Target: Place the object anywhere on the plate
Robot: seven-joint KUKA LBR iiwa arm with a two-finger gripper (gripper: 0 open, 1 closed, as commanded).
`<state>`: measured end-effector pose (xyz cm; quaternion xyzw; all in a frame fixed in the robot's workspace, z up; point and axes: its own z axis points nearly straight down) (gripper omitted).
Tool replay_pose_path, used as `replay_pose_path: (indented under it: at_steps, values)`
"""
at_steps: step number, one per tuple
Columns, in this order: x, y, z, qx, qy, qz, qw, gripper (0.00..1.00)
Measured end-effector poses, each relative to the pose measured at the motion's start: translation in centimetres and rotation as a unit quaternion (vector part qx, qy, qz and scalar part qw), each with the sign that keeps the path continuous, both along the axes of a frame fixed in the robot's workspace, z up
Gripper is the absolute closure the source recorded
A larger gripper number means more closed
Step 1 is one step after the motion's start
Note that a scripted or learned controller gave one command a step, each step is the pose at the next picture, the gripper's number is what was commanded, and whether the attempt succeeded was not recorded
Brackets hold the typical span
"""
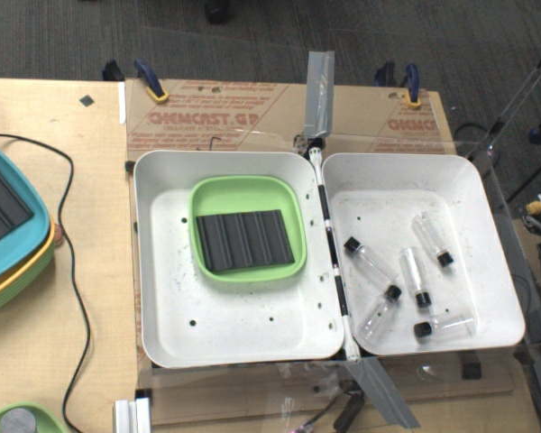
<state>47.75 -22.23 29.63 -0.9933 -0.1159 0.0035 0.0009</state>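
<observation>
Presently, right bin (487, 206): five clear vials with black caps, none on the plate. Vial nearest the divider (368, 260) lies aslant, cap toward the bin's far-left corner; a second, aslant (380, 308), sits just beyond its lower end, cap toward the bin's middle; a third (414, 278) runs nearly front to back at the bin's centre, cap to the front; a fourth (431, 238) lies toward the far-right corner, cap toward the front; a fifth (446, 325) lies along the front edge, cap to the left. Left bin (162, 323): green plate (246, 198) in its far half, bearing a dark ribbed insert (244, 240). Governing relation: every vial lies right of the plate, across the divider (the arm's own side, by the rig). Gripper: whether released or clenched cannot be told. Judgement: the centre vial stands most clear of its neighbours, so a grasp across its short width looks easiest.
</observation>
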Motion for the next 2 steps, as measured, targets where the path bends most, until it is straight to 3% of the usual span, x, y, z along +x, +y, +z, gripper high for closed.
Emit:
replay_pose_path:
  at_steps: [2]
  values:
    - [0.00, 0.04, -3.22, -0.0001, -0.001, -0.016, 0.9999, 0.00]
